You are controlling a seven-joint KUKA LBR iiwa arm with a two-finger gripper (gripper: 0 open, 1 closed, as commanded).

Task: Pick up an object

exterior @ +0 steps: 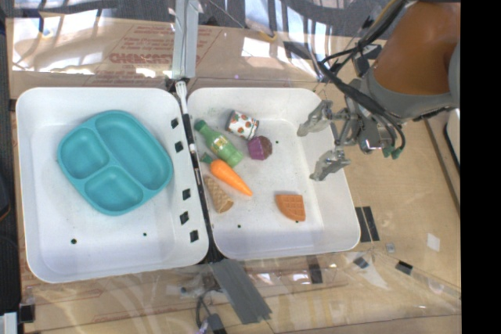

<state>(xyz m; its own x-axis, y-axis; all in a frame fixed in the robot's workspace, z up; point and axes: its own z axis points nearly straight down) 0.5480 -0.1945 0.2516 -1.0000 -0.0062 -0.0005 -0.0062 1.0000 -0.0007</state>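
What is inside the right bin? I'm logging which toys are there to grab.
The right bin holds a green bottle, carrot, small can, dark plum, cone and waffle piece. Nothing looks hidden.

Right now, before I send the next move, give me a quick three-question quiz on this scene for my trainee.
1. True or false: the pincer holds the carrot.
2. Which bin holds the teal divided plate: A) left bin B) right bin?
3. Fill in: the green bottle lies just above the ____.

Key: 1 false, its fingers are spread with nothing between them. 2 A. 3 carrot.
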